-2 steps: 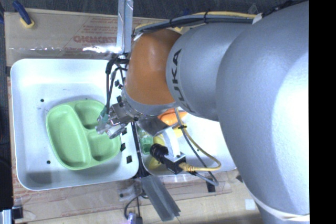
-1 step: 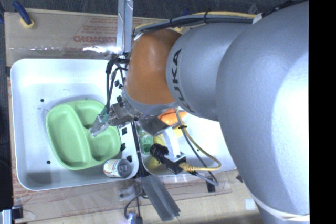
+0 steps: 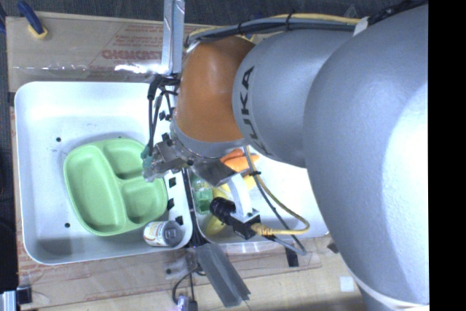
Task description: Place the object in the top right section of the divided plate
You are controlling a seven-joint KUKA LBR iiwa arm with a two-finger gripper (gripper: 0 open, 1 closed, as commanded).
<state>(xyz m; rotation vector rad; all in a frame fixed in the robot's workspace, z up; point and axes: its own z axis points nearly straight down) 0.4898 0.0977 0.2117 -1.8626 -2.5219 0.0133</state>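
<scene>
Claw (image 3: 154, 162) first: it hangs low at the end of the arm (image 3: 291, 98), tucked under the orange wrist band. Its tip is lost against dark cabling and brackets, so I cannot tell whether it is spread or pressed together. Nor can I tell whether it carries anything, since nothing readable shows in it.

Just to the claw's left, practically under it, lies the right rim of the green divided plate (image 3: 73, 178). The plate rests flat in the left bin (image 3: 44, 113). The top right section (image 3: 120, 154) begins right at the claw and runs away from it leftward and slightly up the view. The lower right section (image 3: 142, 199) sits just below and to the claw's left, across a low ridge. That ridge is what the coming move turns on. By my reading the claw stands near the line between the two small sections, so a release would want a small shift up and left to fall inside the target rather than on the divider.

A little further off, below the claw, a can (image 3: 164, 234) lies outside the plate against the bin's lower right corner.

To the claw's right, in the right bin (image 3: 291, 182), an orange item (image 3: 237, 158) and a greenish bottle (image 3: 202, 197) show from under the arm. Which one the task's object is cannot be told.
</scene>
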